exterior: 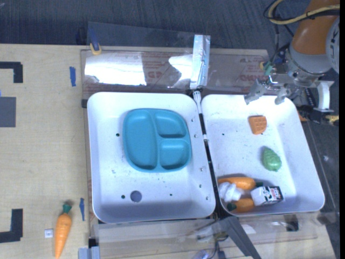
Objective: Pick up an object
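My gripper (267,95) hangs over the back edge of the right bin (307,144), its two grey fingers spread open with nothing between them. Just in front of it lies an orange ridged block (257,124). A green leafy lump (271,159) rests further forward in the same bin. At the bin's near edge sit an orange sausage-like piece (240,183), a white-and-green item (232,193), a small orange piece (243,204) and a small milk carton (268,194).
The left bin (108,188) holds a blue divided plate (157,139) and a small grey disc (135,196). A toy carrot (63,230) lies on the wooden bench at the lower left. A clear panel and metal divider stand behind the bins.
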### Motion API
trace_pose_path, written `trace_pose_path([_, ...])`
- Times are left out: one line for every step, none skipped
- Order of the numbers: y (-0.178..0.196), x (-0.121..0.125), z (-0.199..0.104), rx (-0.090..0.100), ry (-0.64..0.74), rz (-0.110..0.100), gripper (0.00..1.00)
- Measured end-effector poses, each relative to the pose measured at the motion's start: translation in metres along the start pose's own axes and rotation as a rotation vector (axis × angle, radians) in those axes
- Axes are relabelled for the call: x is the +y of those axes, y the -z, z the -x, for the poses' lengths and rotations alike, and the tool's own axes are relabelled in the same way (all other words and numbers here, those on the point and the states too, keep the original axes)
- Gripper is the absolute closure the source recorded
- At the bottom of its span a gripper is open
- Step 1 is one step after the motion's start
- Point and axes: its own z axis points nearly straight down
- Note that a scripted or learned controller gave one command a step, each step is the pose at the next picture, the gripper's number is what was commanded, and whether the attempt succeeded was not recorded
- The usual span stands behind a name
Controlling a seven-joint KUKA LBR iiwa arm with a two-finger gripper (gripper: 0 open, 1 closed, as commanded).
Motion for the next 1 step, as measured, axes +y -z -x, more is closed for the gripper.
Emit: trace_pose_path([-0.1128,-0.0014,0.0271,-0.003,0.038,0.008,0.00])
